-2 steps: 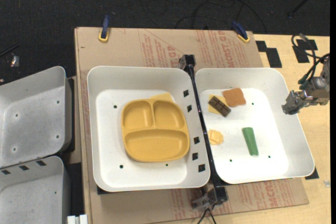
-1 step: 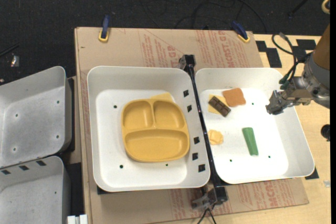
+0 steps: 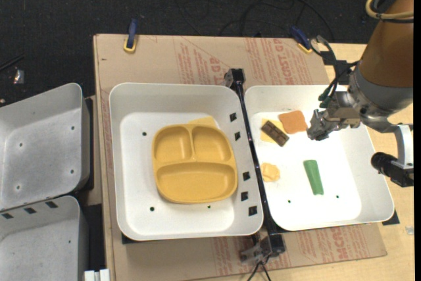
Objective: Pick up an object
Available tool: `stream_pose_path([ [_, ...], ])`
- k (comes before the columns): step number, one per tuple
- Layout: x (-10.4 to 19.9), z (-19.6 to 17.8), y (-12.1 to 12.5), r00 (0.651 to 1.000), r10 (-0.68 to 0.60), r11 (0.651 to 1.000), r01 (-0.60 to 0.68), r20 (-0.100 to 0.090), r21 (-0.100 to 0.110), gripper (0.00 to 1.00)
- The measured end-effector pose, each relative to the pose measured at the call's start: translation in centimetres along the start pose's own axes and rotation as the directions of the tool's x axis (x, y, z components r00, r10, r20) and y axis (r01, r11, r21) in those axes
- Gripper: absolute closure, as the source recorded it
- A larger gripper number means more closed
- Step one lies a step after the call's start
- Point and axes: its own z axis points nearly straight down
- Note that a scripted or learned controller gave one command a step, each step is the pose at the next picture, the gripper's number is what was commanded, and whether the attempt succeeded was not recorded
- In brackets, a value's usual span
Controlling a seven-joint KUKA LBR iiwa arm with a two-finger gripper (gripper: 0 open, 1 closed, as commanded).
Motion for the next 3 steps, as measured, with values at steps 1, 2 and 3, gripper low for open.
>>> stream_pose_path([
  [1, 5.9, 1.3, 1.6, 1.000, -0.001, 1.000, 0.001, -0.001, 0.002, 1.00],
  [2, 11.4, 1.4, 2.7, 1.000, -0.001, 1.000, 0.001, 0.000, -0.001, 1.00],
  [3, 17.6, 2.6, 3.0, 1.000, -0.002, 1.000, 0.002, -0.001, 0.001, 1.00],
])
